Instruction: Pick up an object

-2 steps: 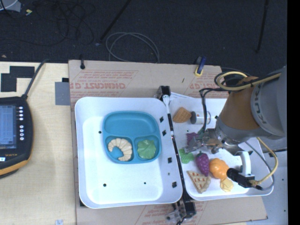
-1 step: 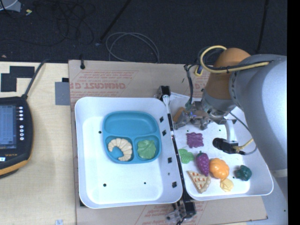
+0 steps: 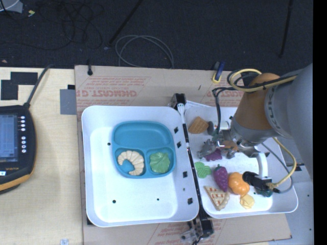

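At the near edge of the right bin [image 3: 286, 204] lie a waffle-patterned wedge [image 3: 216, 196] and a small pale yellow piece [image 3: 247, 201]. Just behind them an orange round fruit [image 3: 237, 183] sits beside a purple bunch of grapes [image 3: 220, 176], and a small green piece [image 3: 203, 170] lies to their left, near the wall between the bins. Further back, the gripper [image 3: 210, 149] is low over the floor of this bin, close to something purple [image 3: 215, 155]; I cannot tell if the pincer is released or clenched, because the wrist covers it. Behind it a tan piece [image 3: 198, 125] rests near the far wall.

In the left bin [image 3: 97, 188] a blue divided tray [image 3: 143, 133] holds a croissant [image 3: 131, 162] in its near-left compartment and a green leafy thing [image 3: 160, 162] in its near-right one.
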Available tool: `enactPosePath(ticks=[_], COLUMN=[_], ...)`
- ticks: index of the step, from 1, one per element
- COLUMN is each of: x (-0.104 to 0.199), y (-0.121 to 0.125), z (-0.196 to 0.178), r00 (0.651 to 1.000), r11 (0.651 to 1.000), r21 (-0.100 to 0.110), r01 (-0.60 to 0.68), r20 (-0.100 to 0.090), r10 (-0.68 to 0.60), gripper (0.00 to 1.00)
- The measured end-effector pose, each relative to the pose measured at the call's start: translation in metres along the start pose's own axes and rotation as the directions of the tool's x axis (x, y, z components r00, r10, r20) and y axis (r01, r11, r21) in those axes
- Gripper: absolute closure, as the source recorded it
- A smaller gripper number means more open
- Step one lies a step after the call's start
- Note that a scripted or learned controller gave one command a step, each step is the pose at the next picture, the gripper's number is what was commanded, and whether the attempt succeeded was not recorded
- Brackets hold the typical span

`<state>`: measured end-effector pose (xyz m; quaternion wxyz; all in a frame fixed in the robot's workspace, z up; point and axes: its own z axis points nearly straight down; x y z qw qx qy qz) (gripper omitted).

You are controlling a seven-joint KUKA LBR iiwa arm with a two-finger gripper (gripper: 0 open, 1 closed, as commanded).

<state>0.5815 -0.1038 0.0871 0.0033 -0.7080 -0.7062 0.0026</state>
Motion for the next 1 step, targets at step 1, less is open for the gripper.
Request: enactPosePath(ticks=[1], x=[-0.0005], y=[0.0026], z=[-0.0101], r00=[1.0], r11=[1.0], r21=[-0.003], r01=[0.0], r20=[0.0], r10=[0.0], gripper=[1.0])
